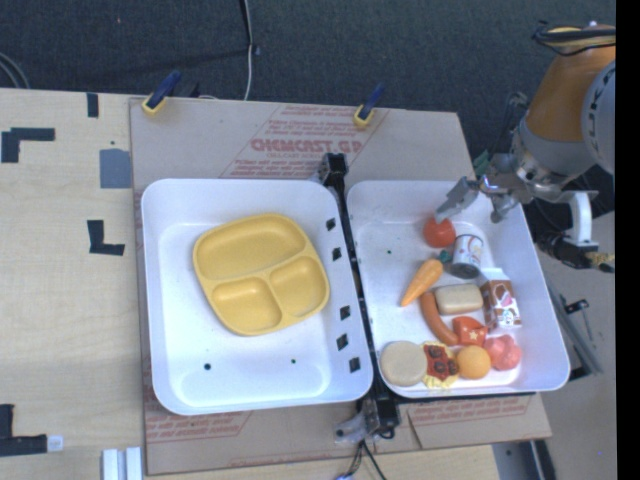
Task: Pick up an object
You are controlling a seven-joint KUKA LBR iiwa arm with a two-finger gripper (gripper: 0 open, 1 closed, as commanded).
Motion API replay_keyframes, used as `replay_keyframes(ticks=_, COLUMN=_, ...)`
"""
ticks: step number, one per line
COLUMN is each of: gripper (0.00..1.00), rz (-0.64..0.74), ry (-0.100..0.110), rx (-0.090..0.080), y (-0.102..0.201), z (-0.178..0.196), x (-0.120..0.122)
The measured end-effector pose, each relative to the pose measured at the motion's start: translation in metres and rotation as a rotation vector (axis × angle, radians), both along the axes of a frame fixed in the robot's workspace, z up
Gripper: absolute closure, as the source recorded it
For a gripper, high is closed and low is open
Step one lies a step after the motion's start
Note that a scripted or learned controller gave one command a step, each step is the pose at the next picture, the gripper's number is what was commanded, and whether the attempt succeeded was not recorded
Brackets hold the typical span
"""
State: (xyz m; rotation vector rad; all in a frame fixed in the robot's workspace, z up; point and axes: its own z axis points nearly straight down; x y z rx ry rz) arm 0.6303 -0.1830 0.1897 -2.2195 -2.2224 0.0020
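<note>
The right bin (390, 218) holds several toy foods: a red tomato (438, 232), a small tin can (465, 254), a carrot (421, 281), a sausage (435, 318), a beige block (458, 298), a brown carton (500, 305), a round bun (404, 362), a pizza slice (438, 364), an orange (474, 362) and a red fruit (506, 353). My gripper (475, 204) hovers over the bin's far right part, just beyond the tomato and the can. Its fingers (452, 198) are spread open with nothing between them.
The left bin (170, 368) holds a yellow divided plate (262, 273). A black divider (345, 268) runs between the two bins. Two clamps (160, 93) pin the cardboard base at the back. The grey arm with its orange band (565, 98) comes in from the upper right.
</note>
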Motion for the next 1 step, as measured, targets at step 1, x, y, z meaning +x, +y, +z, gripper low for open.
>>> replay_keyframes(ticks=1, gripper=0.00, rz=0.002, ry=-0.002, rx=-0.001, y=0.0113, z=-0.1106, x=0.0117)
